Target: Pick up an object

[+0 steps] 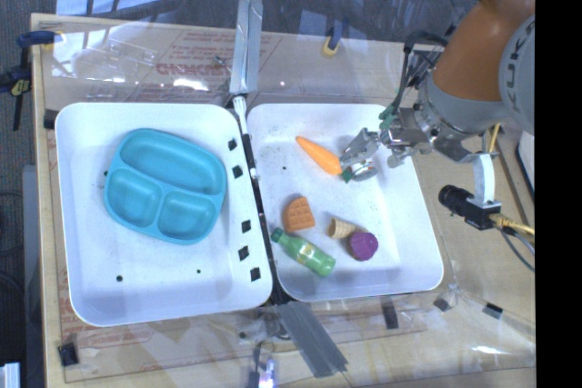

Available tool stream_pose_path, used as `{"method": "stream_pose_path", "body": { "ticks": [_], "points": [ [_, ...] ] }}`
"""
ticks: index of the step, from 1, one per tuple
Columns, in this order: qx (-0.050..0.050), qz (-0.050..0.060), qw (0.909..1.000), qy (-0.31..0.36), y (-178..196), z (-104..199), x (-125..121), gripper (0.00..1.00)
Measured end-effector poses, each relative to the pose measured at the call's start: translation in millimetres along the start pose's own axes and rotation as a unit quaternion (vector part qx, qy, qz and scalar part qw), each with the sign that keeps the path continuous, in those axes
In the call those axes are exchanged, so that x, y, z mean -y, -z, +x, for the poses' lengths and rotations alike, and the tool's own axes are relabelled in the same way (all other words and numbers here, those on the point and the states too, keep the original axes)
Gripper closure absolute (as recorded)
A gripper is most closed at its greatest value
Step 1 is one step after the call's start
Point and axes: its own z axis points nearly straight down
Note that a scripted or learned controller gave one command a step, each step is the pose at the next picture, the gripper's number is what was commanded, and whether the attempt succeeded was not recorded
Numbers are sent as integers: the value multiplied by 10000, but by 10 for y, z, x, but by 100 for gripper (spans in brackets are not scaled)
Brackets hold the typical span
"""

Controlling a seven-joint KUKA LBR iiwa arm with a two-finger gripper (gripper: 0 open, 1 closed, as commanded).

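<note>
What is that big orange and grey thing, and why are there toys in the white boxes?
That big thing is a robot arm. A camera up above the bench looks down on it, and the arm reaches in from the right side. At its end is a pincer for grabbing things; its job is to pick one up. It hangs low over the right white bin, beside an orange toy carrot. I cannot tell whether it grips anything. That bin also has a green bottle, a brown waffle-like toy, a purple toy and a small tan piece. The left bin holds a blue divided plate.
</note>
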Motion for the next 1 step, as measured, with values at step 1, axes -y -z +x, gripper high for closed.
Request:
{"method": "stream_pose_path", "body": {
  "ticks": [1],
  "points": [
    [-1,8,9998,-193,-1369,-225,-551,0]
  ]
}}
